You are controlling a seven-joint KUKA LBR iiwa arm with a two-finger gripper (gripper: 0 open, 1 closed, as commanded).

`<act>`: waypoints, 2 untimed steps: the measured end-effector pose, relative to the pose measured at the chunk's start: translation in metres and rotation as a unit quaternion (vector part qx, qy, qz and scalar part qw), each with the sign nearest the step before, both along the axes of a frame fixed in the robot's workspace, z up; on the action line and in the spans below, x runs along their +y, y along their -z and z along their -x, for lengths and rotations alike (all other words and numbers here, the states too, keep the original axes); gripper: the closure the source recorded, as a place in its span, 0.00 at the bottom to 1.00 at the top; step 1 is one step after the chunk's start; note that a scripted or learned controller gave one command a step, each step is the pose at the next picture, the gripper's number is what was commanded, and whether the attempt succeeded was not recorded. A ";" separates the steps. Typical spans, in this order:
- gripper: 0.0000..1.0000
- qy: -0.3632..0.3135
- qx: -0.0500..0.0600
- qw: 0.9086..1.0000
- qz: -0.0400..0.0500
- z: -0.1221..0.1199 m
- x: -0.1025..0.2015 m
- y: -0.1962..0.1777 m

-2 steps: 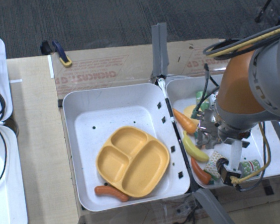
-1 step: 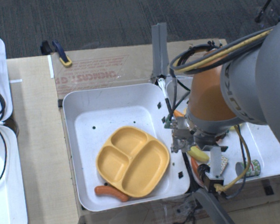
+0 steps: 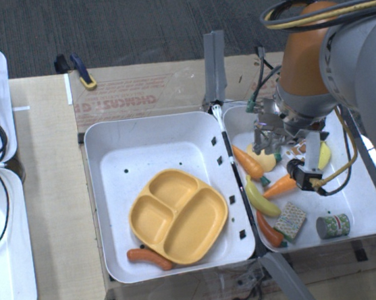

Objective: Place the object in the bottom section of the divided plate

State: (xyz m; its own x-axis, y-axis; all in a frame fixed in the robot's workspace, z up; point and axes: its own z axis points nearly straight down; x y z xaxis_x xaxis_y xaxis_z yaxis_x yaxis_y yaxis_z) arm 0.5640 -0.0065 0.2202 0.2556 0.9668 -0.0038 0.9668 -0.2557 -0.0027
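A yellow divided plate lies in the left bin, with two small sections at its upper left and one large section at its lower right. My gripper hangs low in the right bin, just above a pale yellow toy and beside an orange carrot. The arm's wrist hides the fingertips. Nothing shows plainly between them.
The right bin also holds a banana, a second carrot, a red-orange pepper, a speckled sponge block, a green can and a yellow piece. A sausage lies by the plate's lower left edge.
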 end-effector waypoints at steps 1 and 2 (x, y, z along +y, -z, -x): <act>1.00 -0.012 0.001 1.000 0.000 0.036 0.105 0.010; 1.00 -0.199 0.001 0.980 -0.001 0.087 0.190 0.025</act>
State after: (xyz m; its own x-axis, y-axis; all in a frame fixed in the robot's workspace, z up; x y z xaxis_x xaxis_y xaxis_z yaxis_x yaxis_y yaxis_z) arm 0.4771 0.1836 0.1949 -0.1423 0.9898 -0.0023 0.9898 0.1423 -0.0058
